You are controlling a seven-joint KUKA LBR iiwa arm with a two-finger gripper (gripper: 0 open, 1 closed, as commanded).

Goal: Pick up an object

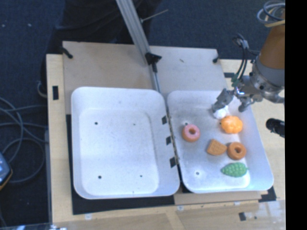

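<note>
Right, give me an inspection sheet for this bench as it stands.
Surface: wooden bench bearing two white bins; left bin, right bin.
Job's things: in the right bin, pink donut, orange fruit, tan wedge, brown donut, green piece, small white object.
Clutter: nothing seen.
Grippers: gripper over the right bin's far side, by the white object.
Cables: black cables on the arm; loose cables on the floor.
Surroundings: dark carpet; slanted metal pole.

The arm (272,56) enters from the right, orange band above the grey wrist, cables looping along its left side. The claw (233,101) points down and left, its two fingers (223,99) spread apart.
</note>
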